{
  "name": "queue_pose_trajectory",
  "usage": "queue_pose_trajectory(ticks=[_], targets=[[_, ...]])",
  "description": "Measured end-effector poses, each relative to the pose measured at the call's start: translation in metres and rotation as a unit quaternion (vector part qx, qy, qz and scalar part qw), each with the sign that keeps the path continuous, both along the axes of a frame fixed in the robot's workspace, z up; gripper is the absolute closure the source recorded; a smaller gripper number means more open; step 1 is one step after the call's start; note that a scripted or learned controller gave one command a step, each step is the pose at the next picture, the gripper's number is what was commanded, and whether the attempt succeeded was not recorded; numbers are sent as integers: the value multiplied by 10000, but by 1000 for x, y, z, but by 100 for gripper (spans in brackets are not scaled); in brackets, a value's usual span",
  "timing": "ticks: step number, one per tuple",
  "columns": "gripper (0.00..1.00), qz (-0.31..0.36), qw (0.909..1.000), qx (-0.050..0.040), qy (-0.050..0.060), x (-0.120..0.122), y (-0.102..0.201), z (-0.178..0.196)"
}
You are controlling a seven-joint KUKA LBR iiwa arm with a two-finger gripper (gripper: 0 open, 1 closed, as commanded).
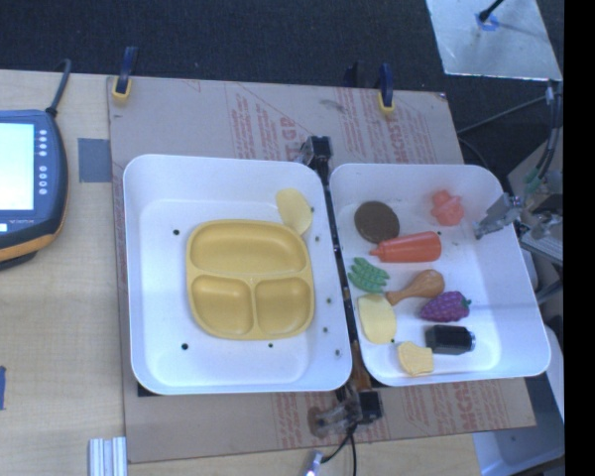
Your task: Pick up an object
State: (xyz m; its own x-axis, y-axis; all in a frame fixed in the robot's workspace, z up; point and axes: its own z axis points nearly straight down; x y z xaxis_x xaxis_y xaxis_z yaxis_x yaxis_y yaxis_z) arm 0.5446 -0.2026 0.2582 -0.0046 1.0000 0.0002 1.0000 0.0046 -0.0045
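Two white bins fill the middle of the frame. The left bin [149,266] holds a yellow tray [250,278] with three compartments, and a pale yellow piece [295,209] lies at the tray's upper right corner. The right bin [521,296] carries the small toys: a brown disc [377,221], an orange carrot [409,248], a pink piece [446,207], a green leaf [369,275], a drumstick [418,287], purple grapes [444,306], a yellow slab [377,318], a black block [448,339] and a yellow wedge [415,358]. All lie flat on the bin floor, none lifted.

The gripper [488,226] sits at the right bin's upper right rim, at the frame's right edge, just beside the pink piece but apart from it. Its state I cannot tell; it is too small and partly cut off. Nothing shows in its grasp.

By my judgement the task is at its start: no object is picked, and the reach, the close and the lift all remain.
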Motion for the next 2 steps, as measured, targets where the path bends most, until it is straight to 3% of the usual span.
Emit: queue_pose_trajectory(ticks=[1,2], targets=[[0,7,10000,-1,11,57,42,-69],[0,6,10000,3,15,-6,61,-168]])
